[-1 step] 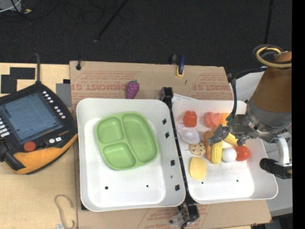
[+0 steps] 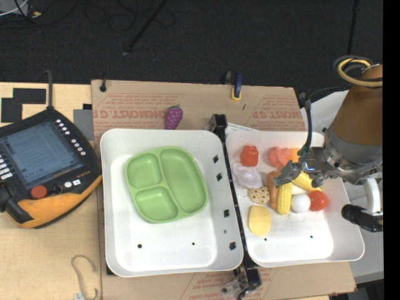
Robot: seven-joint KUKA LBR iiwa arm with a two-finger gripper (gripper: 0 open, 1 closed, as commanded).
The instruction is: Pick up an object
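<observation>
Broadly, the bench [image 2: 62,242] carries two white bins side by side: the left bin [image 2: 119,230] holds a green divided plate [image 2: 166,184] lying flat in its middle, and the right bin [image 2: 312,245] holds a heap of toy food crowded toward its far half. The arm [image 2: 357,127] comes in from the right and leans down over that heap, which suggests the program has chosen something there to lift. On the bench at far left sits a handheld control pad [image 2: 40,161] with an orange grip, set well apart from both bins, likely to keep it out of the arm's reach. Among the food, a yellow lemon [image 2: 260,220] lies nearest, alone and easy to reach; a corn cob [image 2: 284,199] stands just beside a white egg [image 2: 300,203] and a red tomato [image 2: 318,200]; a red pepper [image 2: 249,156] and a speckled cookie [image 2: 258,195] lie toward the left. The gripper [image 2: 299,170] hangs low over the corn and a yellow piece beside it, but whether it is spread or closed cannot be told, and nothing is seen lifted. A purple toy [image 2: 174,117] rests outside the bins, far side.
</observation>
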